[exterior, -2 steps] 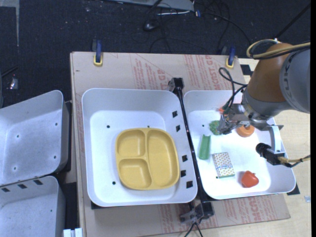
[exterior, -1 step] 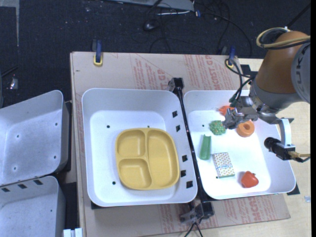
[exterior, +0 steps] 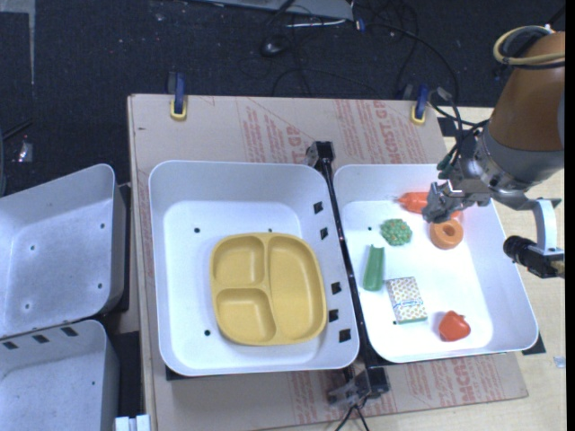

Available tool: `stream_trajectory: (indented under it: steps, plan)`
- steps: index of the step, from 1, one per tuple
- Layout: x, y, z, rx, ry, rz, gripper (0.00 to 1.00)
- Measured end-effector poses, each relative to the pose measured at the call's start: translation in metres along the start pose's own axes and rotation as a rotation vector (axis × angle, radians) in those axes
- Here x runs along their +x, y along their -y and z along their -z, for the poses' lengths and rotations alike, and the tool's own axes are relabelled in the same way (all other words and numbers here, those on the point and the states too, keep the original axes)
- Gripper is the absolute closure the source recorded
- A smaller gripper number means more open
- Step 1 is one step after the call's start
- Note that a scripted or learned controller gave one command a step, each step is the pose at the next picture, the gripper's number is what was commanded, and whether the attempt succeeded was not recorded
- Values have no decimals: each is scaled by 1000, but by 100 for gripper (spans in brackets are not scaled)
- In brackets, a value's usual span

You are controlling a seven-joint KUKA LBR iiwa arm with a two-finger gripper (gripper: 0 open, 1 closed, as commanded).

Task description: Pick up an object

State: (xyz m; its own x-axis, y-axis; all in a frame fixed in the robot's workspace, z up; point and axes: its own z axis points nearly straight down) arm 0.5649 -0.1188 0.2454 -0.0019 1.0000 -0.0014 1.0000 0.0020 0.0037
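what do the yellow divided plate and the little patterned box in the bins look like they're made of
Yellow plate: likely moulded plastic, matte with a soft sheen, one uniform colour, rounded compartment ridges.
Patterned box: probably printed cardboard, with flat faces, crisp edges and a fine printed pattern; it could be a plastic toy.

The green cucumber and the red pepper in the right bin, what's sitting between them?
In the camera view, a small patterned box lies between the green cucumber and the red pepper, on the right bin floor.
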Motion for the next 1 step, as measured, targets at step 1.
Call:
stream_trajectory:
  steps: [1]
  plan:
    - [0, -1, 31, 0, 0, 1, 100]
